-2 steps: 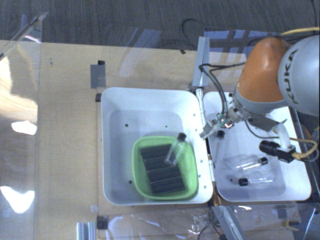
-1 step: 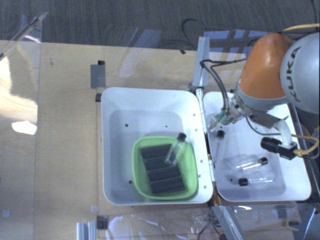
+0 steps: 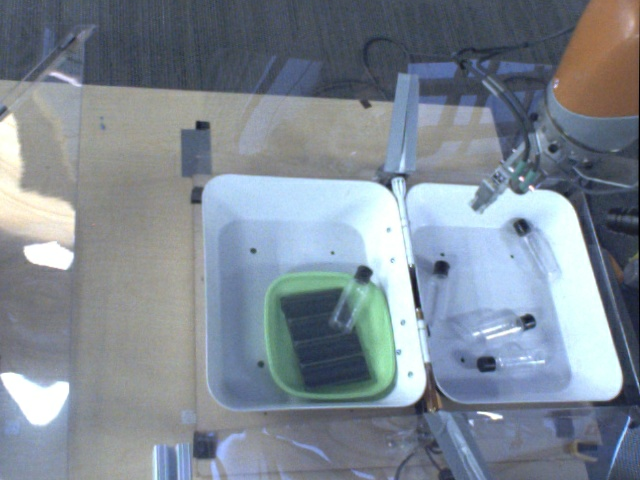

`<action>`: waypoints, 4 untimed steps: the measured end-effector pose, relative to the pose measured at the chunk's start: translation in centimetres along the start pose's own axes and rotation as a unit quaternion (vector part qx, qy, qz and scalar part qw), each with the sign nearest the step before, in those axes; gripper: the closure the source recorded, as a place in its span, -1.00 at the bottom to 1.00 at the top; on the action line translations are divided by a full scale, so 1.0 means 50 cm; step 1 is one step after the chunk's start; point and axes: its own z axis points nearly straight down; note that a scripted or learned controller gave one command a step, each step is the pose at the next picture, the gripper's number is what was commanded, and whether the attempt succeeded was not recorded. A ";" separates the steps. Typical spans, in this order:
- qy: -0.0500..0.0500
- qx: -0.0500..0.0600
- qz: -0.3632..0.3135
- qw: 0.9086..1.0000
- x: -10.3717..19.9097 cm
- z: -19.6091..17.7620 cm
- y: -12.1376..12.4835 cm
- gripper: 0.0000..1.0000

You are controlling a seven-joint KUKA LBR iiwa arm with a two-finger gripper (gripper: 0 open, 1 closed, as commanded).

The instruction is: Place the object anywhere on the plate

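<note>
Overhead, fingers [image 3: 497,189] of uncertain state hover above right bin [image 3: 590,268] on wooden bench [image 3: 120,298].

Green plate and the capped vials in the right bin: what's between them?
In the camera view, between the green plate and the vials lie the two bins' adjoining white walls, then bare bin floor. One vial already rests on the plate.

This looks like a robotics lab: a pale wooden table [image 3: 120,298] carries two shallow white plastic bins [image 3: 215,298] side by side, with loose black cables [image 3: 385,53] trailing over grey carpet [image 3: 250,18] and clear plastic black-capped vials [image 3: 535,248] as test items.
</note>
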 end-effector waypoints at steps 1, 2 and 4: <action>0.000 0.000 -0.156 0.988 -0.038 0.019 0.054 1.00; 0.000 0.000 -0.191 0.982 -0.093 -0.079 0.151 1.00; 0.002 -0.001 -0.534 0.845 0.035 -0.013 0.228 1.00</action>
